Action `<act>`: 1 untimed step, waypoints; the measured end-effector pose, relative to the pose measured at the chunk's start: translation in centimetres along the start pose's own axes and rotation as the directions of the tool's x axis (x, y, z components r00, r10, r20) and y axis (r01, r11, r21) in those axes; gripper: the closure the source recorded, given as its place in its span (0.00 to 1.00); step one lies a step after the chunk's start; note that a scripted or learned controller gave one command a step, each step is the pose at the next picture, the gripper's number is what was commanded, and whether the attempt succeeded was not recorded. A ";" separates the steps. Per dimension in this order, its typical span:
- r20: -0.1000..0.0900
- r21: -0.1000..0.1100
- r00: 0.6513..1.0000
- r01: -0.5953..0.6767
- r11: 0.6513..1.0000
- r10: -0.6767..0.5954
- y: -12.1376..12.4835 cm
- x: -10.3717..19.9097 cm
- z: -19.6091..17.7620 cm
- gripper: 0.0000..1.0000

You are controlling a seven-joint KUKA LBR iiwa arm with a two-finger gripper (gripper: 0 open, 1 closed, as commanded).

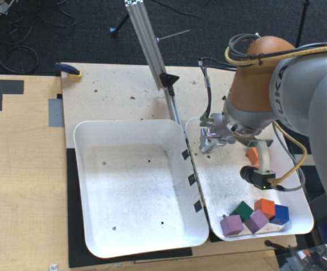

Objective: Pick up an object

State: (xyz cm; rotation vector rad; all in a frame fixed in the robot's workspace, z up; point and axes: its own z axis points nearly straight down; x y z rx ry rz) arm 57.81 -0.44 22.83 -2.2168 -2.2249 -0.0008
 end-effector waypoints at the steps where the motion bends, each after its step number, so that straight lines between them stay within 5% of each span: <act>1: 0.000 0.002 1.000 -0.001 1.000 0.001 1.8 4.6 1.0 1.00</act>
